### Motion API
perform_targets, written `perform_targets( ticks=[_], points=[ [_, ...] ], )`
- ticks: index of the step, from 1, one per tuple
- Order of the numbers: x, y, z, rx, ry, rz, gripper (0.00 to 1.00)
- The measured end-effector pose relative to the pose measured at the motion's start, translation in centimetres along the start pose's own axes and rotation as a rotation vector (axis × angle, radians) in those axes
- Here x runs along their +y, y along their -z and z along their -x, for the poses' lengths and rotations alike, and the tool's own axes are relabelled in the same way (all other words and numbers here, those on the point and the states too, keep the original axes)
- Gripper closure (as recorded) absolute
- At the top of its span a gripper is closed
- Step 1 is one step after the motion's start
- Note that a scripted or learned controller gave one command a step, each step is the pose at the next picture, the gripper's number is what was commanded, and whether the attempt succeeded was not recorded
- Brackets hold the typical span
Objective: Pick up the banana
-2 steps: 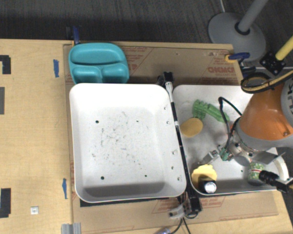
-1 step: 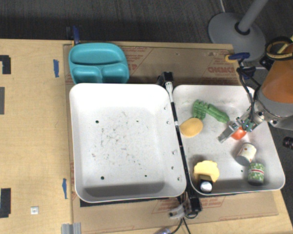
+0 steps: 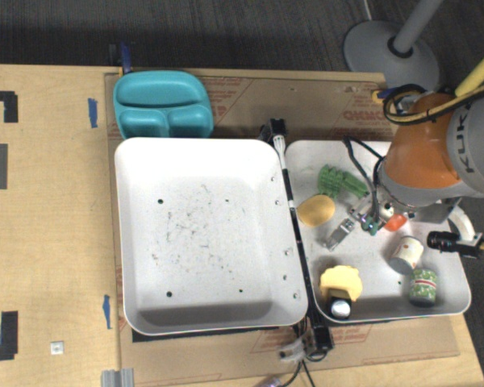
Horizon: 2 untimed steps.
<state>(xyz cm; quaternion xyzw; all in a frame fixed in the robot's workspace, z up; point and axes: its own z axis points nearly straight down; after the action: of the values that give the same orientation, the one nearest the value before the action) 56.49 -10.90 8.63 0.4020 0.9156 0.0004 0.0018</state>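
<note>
Two shallow white bins sit side by side on the cardboard-covered surface (image 3: 56, 216): the large left bin (image 3: 202, 313) and the smaller right bin (image 3: 460, 301), where all the loose things lie. The grey arm with the orange band (image 3: 423, 156) hangs over the far right part of that bin, its jaws (image 3: 369, 220) pointing down and left among the clutter; whether they are open or closed I cannot tell, and nothing is seen between them. The yellow banana-like piece (image 3: 340, 280) lies near the bin's near left corner, just beside a small black-and-white cap (image 3: 340, 308). A round tan lump (image 3: 315, 210), a green ridged block (image 3: 342, 181), a white cup (image 3: 406, 252) and a green-patterned can (image 3: 423, 287) lie around it. Judging by this, the jaws stand short of the banana, which is apart from them and nearer the camera.
</note>
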Motion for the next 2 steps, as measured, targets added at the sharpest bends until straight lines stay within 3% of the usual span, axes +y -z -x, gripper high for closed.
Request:
perform_targets(
  ticks=[1, 2],
  points=[
    [-2.0, 9.9, -10.4, 0.003, -0.115, -0.002, 0.00],
    [4.8, 9.9, -17.8, 0.002, 0.243, 0.000, 0.00]
  ],
)
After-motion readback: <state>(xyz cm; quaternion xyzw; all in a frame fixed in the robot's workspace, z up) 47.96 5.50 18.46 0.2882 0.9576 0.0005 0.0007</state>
